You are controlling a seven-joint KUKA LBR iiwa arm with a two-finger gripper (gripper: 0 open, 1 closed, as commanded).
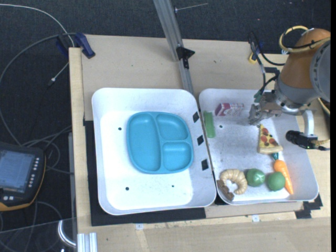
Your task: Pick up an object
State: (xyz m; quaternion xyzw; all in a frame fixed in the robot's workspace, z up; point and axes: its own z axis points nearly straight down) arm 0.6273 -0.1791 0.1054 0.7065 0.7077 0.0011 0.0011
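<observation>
The claw (261,112) hangs low at the upper right of the frame, inside the right bin (310,188); whether it is wide or narrow, I cannot tell. It likely hovers there to choose something. Just below sits a pizza slice toy (268,140); left, a small pink packet (229,108). Along the bin's lower edge lie a carrot (284,172), two green balls (265,179) and a croissant (233,180). The left bin (105,193) holds a blue divided plate (159,142).
</observation>
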